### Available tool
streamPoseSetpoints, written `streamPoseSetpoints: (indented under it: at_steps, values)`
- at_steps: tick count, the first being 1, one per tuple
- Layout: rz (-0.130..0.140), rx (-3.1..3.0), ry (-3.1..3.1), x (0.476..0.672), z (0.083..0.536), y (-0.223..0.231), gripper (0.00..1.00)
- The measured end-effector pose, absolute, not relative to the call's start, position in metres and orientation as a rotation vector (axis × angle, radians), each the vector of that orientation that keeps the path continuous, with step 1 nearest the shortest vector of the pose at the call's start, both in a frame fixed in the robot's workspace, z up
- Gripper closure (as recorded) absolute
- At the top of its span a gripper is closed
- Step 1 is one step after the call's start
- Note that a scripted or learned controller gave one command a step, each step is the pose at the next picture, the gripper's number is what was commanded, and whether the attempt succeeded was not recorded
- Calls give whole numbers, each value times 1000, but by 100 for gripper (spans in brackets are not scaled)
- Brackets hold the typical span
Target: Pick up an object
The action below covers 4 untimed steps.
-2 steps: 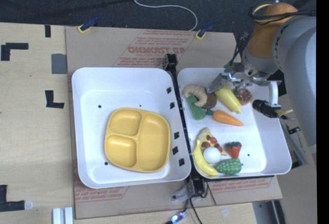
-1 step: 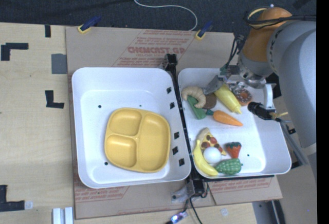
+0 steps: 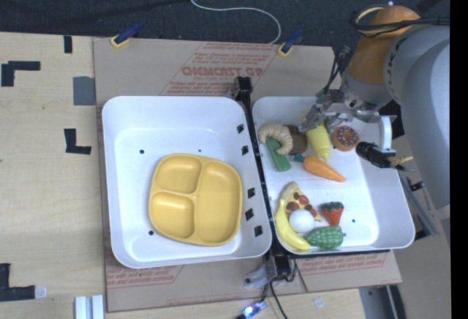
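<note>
At the upper right of the frame, the tool (image 3: pixel 322 122) sits low in the right bin (image 3: pixel 380 200) over a yellow corn cob (image 3: pixel 319 143) (grip state unreadable), carrot (image 3: pixel 324 169) just below.

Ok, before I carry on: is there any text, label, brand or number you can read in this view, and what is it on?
Red printing on the cardboard sheet above the left bin: there, but upside down and too blurred to read.
Red printing on the cardboard below the right bin: too small and blurred to read.
Nothing legible on the toy food, the yellow tray or the arm.
</note>
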State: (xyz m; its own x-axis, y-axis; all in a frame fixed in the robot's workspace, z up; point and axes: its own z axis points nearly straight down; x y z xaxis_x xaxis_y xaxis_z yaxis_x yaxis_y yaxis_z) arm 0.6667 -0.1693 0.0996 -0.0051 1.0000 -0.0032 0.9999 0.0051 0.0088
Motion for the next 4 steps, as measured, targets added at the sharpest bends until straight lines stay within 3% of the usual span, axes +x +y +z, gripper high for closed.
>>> streamPoseSetpoints:
  at_steps: [2, 3, 4]
  values:
    - [3, 2218, 2222, 662, 205, -151, 100]
    - [1, 2219, 2223, 663, 225, -150, 100]
    - [-3, 2219, 2229, 644, 214, -101, 100]
